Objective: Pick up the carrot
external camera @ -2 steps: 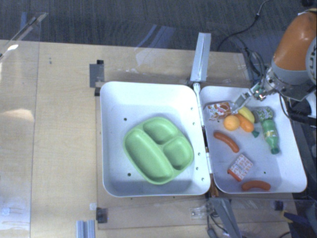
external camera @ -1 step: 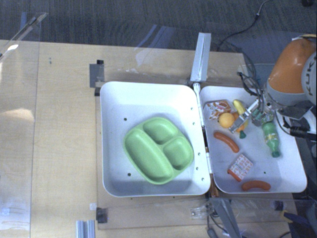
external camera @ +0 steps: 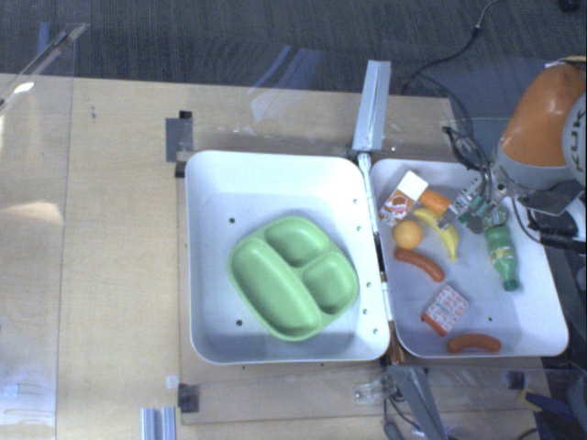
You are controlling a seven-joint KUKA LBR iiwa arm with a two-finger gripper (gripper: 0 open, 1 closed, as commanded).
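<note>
Pale wooden bench [external camera: 92, 246] under clear glare-streaked sheeting, dark grey carpet [external camera: 229, 16] behind, black cable [external camera: 459, 49] trailing across.

The arm [external camera: 550, 122] is grey with a rounded orange band above the wrist; thin black cables trail beside its small metal gripper [external camera: 472, 207].

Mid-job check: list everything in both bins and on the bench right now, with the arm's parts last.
Green three-compartment plastic plate: one, left white bin.
Orange carrot: one, right white bin, top, beside the claw.
White carton: one, red print, right bin, top left.
Orange fruit: one, below the carton.
Yellow banana: one, right of the fruit.
Red sausages: two, middle and bottom.
Red chequered packet: one, lower middle.
Green bottle: one, lying right.
Arm: grey, orange band.
Claw: at the carrot's right end.
</note>
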